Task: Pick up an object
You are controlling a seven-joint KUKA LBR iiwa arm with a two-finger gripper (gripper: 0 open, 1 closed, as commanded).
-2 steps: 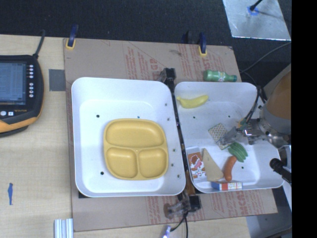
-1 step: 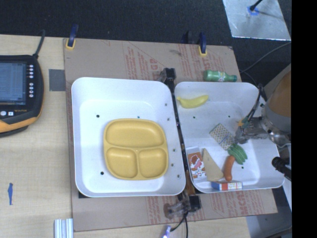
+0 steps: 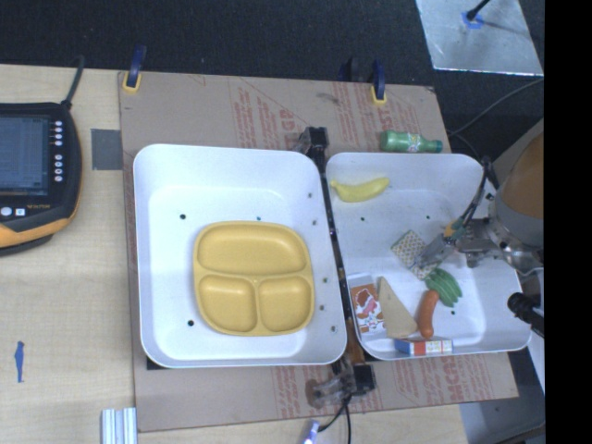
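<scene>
The right bin (image 3: 462,169) holds a yellow banana (image 3: 360,189) at its back left. A small grey checkered piece (image 3: 407,245) lies near the middle, with a green vegetable (image 3: 445,286) and an orange-red sausage (image 3: 425,314) just in front of it. A tan wedge (image 3: 395,310), a red-and-white carton (image 3: 367,308) and a white tube with blue and red ends (image 3: 424,347) lie along the front. My gripper (image 3: 433,258) reaches in from the right and hangs low between the checkered piece and the green vegetable. I see nothing held in it.
The left bin (image 3: 166,183) bears a yellow divided plate (image 3: 252,277). A green bottle (image 3: 411,141) lies on the cardboard behind the right bin. A teach pendant (image 3: 32,174) rests on the bench at far left. The arm's body (image 3: 523,197) covers the right bin's right side.
</scene>
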